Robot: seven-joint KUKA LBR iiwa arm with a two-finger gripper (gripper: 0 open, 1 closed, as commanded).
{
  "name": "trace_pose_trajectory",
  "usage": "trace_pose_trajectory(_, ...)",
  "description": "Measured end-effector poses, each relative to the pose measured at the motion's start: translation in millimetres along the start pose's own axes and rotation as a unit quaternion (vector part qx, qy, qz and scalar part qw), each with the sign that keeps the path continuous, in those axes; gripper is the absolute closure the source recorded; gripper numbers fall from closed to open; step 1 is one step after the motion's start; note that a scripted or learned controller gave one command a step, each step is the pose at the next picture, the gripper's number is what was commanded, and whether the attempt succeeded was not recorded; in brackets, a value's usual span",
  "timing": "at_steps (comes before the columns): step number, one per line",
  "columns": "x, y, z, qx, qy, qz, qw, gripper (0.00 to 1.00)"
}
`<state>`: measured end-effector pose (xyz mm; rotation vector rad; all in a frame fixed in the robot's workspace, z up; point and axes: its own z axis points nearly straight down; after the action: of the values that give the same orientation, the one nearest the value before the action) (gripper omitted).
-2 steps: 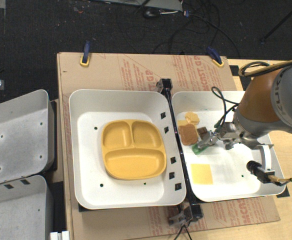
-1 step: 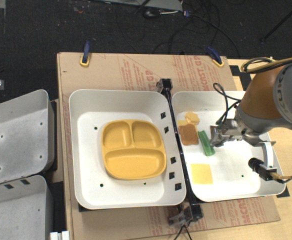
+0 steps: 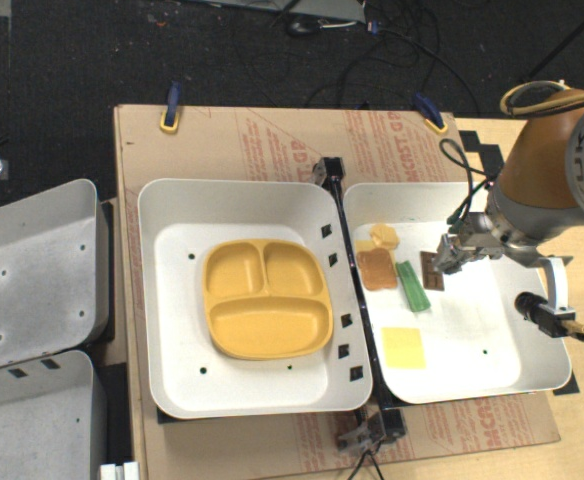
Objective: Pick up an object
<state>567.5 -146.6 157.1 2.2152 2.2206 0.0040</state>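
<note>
Likely the jaws [image 3: 442, 264], whose state I cannot tell, hovering in the right bin [image 3: 492, 368] near the green block [image 3: 412, 287], could merely nudge it aside.

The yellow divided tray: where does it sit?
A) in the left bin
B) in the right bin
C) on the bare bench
A: the yellow divided tray lies flat inside the left bin, while the green block and yellow square lie in the right bin.

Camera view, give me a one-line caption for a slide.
KUKA arm's pincer poised in the right bin near a green block; yellow divided tray in the left bin.
</note>
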Motion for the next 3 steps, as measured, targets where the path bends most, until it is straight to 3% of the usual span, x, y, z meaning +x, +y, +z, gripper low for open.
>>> trace_pose_trajectory(2, -6, 2, -95, 0.000, 0.000, 0.000, 1.0000, 1.00)
trace_pose_trajectory(3, 51, -7, -100, 0.003, 0.002, -0.003, 1.0000, 1.00)
